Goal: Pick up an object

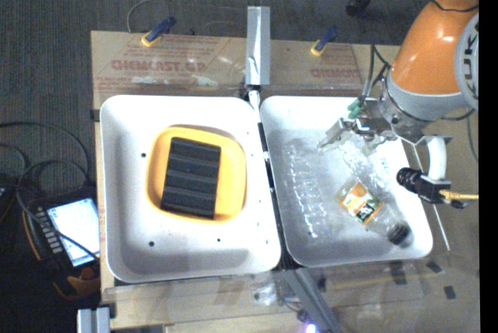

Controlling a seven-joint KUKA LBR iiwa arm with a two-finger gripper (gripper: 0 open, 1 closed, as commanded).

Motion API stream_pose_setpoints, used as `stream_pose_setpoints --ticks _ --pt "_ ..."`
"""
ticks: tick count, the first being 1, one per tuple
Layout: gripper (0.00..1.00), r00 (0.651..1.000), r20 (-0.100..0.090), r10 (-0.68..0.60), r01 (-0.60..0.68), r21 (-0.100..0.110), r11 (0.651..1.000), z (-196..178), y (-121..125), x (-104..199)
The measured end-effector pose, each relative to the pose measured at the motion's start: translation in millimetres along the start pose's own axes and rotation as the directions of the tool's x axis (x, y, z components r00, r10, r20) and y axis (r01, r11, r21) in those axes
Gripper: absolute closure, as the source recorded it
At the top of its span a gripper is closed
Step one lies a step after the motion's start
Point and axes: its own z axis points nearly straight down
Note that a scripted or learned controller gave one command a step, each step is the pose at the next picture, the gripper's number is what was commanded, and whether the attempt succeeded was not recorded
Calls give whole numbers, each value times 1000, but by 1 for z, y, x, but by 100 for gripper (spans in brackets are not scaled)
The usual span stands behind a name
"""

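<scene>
A clear plastic bottle [364, 203] with an orange label and a black cap lies in the right bin [299, 115], toward its front right. Left of it lies a second clear, crumpled bottle [303, 182]. My gripper [352, 131] hangs over the back part of the right bin, just behind the labelled bottle, with nothing visibly in it. In the left bin [124, 168] a black ridged block [191, 176] rests on a yellow dish [235, 160].
A metal post [257, 51] stands behind the divide between the bins. Two blue-and-yellow clamps [158, 30] hold the cardboard backing. A black knob with a yellow stem [416, 182] juts at the right bin's right rim. Cables and a tablet [71, 226] lie left.
</scene>
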Motion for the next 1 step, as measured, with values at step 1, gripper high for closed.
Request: stream_pose_setpoints --ticks 1 --pt "0 997 1 -76 76 -4 997 148 -6 -42"
